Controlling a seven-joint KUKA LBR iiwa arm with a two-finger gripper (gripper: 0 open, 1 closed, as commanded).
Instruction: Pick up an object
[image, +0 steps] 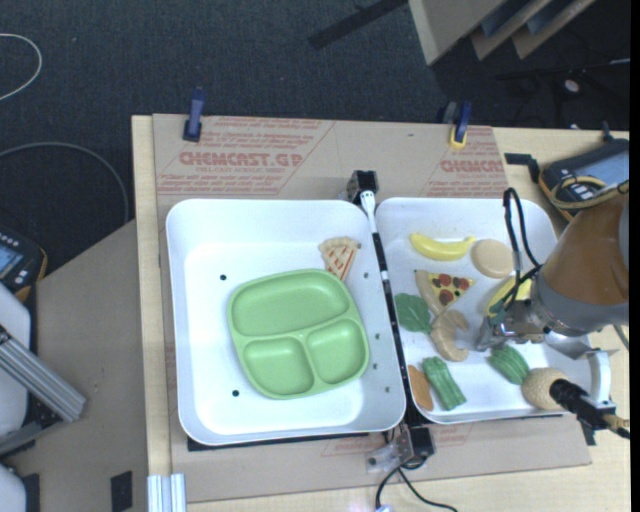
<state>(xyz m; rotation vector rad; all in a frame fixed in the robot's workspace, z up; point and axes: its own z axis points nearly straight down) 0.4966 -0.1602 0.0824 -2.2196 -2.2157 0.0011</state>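
My gripper is down in the right bin, near its right side, with the grey and orange arm above it. It sits between a beige lump on its left and a green vegetable just below it. Around it in this bin lie a banana, a bread roll, a pizza slice, a green leaf, a green cucumber, an orange piece and a tan potato. The arm hides whatever lies under the wrist.
The left bin holds a green divided plate and a sandwich wedge at its back right corner. A black clip sits where the bins meet. Blue and yellow clamps hold the cardboard at the back.
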